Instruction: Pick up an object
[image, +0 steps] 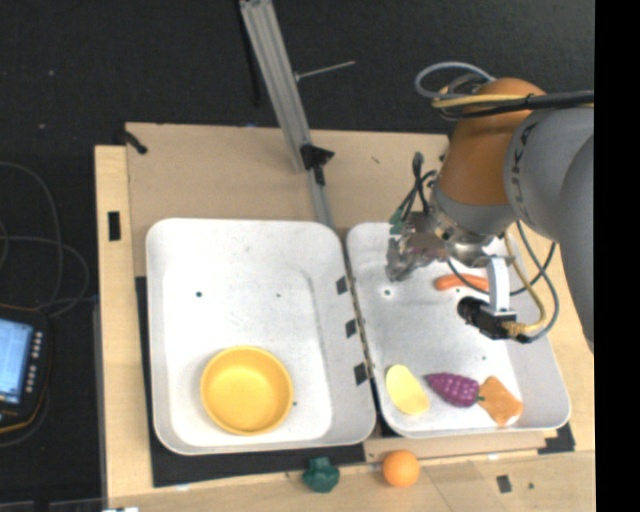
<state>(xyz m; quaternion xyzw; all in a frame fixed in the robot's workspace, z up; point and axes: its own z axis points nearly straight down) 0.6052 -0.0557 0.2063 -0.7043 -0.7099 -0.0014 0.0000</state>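
Purple obj (452, 388) in right bin (545, 365), long axis L-R. Jaws' grip state: can't tell.

You see the gripper (400, 262) low over the right bin (400, 320); a yellow bowl (246, 389) sits in the left bin (240, 270).

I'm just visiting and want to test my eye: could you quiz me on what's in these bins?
1. True or false: the yellow bowl lies in the left bin.
2. Which lies outside both bins? A) purple grapes B) orange ball C) pale yellow piece
3. Fill in: the tool hangs over the ____ bin.

Key: 1 true; 2 B; 3 right.
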